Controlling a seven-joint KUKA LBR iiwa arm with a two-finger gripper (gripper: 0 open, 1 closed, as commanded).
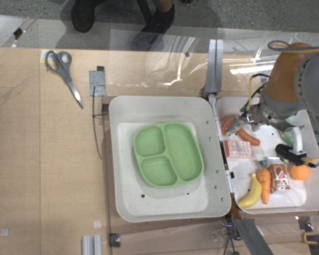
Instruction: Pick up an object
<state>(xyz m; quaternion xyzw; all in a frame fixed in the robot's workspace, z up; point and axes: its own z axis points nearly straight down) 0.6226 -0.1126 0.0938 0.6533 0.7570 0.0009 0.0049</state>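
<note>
Beneath the arm's orange-banded wrist, the gripper (253, 118) hangs low over the right bin (303, 198); whether it is open or closed cannot be told, and nothing is visibly held. Touching or just beside it lie two sausages (248, 136), with a red-and-white packet (238, 149) just beyond. Farther off sit a carrot (264, 184), a banana (251, 193), a small carton (279, 177) and an orange ball (300, 172). Well apart, the left bin (122, 201) carries a green divided tray (168, 154); scissors (65, 74) lie on the bench.
</note>
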